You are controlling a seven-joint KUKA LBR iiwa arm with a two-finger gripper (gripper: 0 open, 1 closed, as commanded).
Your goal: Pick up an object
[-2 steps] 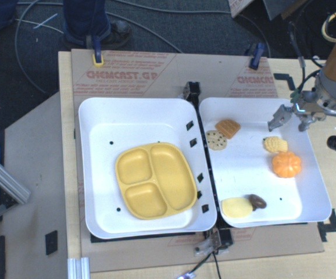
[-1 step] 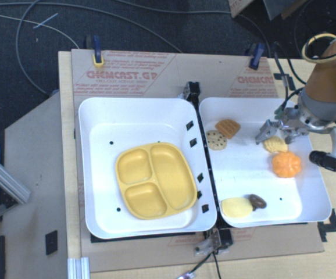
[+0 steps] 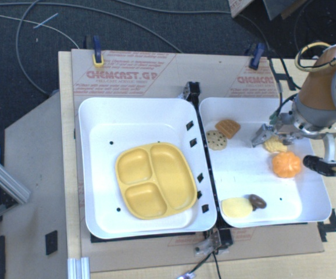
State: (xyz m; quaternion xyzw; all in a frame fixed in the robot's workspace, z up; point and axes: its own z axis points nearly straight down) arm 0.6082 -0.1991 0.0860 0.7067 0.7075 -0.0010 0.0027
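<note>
- The arm [image 3: 325,83] reaches in from the right over the right bin [image 3: 307,211], its orange band above the grey wrist.
- The tool [image 3: 271,135] sits low in the upper part of that bin, just left of the wrist; whether it is spread or closed, and whether it has hold of anything, I cannot tell.
- A small pale yellow piece [image 3: 275,146] lies right at the tool, touching or just under it.
- An orange [image 3: 286,164] rests just below that piece, near the bin's right side.
- A waffle [image 3: 228,128] and a cookie [image 3: 216,139] lie side by side at the bin's upper left, apart from the tool.
- A pale yellow lump [image 3: 236,207] and a small brown thing [image 3: 257,201] touch each other near the bin's front wall.
- The left bin [image 3: 98,132] holds a yellow tray [image 3: 155,179] with three compartments.
- Both bins stand on the worktop [image 3: 156,68].
</note>
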